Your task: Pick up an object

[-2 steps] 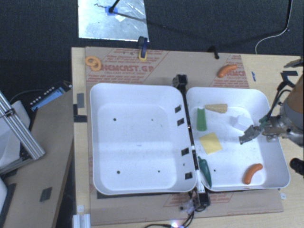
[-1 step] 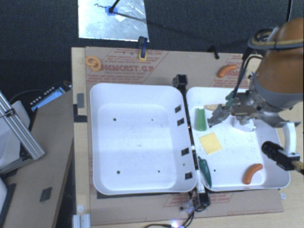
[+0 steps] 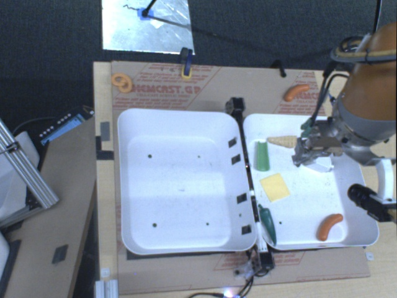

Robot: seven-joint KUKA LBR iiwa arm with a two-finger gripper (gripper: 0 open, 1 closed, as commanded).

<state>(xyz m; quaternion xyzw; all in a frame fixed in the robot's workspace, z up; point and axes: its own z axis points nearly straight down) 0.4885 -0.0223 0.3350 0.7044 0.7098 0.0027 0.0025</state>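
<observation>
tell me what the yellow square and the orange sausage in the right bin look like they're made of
Yellow square: flat, thin, matte, uniform colour; looks like a plastic or foam toy cheese slice, though the view cannot settle which.
Orange sausage: smooth, rounded, with a slight sheen; probably moulded plastic or rubber play food.
Right bin: glossy white, likely plastic.

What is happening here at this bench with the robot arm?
A KUKA arm reaches in from the right, and its gripper hangs over the right bin, near a cone-shaped toy. That bin also has a green block, a yellow square, a dark green piece and an orange sausage. Nothing can be seen in the gripper.
</observation>
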